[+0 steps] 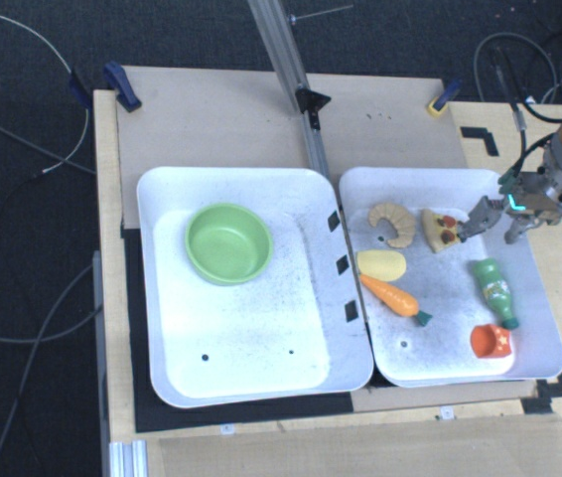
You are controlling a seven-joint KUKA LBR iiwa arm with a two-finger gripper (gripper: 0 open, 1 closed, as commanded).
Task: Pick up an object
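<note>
Bins sit side by side on the bench: the left bin (162,207) holds a green bowl (228,243) in its upper left part, upright and well apart from everything else. The right bin (549,351) carries the toy food: a tan croissant (392,222) near its upper left, a pizza slice (440,232) just beside it, a yellow lemon-like piece (381,264) below, touching or nearly touching an orange carrot (392,296), a green bottle (493,290) lying tilted at right, and a red-orange cup (491,341) near the lower right corner. The bottle's label is too small to read. The gripper (498,221) hovers over the bin's upper right, fingers spread and released, one tip close to the pizza slice, nothing between them.
</note>
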